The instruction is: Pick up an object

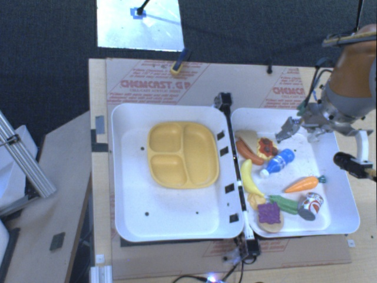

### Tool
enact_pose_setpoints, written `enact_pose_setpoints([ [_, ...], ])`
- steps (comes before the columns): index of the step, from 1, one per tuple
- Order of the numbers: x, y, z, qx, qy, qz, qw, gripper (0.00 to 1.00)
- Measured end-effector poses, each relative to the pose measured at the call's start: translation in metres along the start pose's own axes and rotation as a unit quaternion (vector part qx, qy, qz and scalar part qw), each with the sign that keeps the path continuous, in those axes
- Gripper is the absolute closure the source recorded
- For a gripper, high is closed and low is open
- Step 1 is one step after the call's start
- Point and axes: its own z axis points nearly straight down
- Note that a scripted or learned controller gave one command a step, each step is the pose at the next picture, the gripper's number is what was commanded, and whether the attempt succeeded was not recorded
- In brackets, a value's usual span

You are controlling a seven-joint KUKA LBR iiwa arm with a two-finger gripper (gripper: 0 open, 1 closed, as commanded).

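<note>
Camera view: my hand [293, 127] hovers over the right bin [344, 208], fingers apart, grasping nothing. Just below it lie a blue bottle [278, 162], banana [251, 178] and carrot [303, 184]. The left bin [126, 217] carries a yellow divided plate [181, 154].

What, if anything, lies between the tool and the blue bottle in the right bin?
Nothing visible does. The tool hangs above the right bin, with bare white floor between it and the blue bottle.

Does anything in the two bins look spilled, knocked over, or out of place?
Nothing stands out. The yellow divided plate lies flat in the left bin. The toy foods in the right bin are loosely jumbled, and the small can lies tipped on its side.
</note>
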Motion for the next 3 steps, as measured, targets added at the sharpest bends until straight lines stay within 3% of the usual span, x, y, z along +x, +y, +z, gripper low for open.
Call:
enact_pose_setpoints([
  [1, 0.0, 0.003, -0.007, -0.006, -0.001, -0.001, 1.0, 0.0],
  [3, 0.001, 0.019, 0.099, -0.005, -0.001, -0.002, 1.0, 0.0],
])
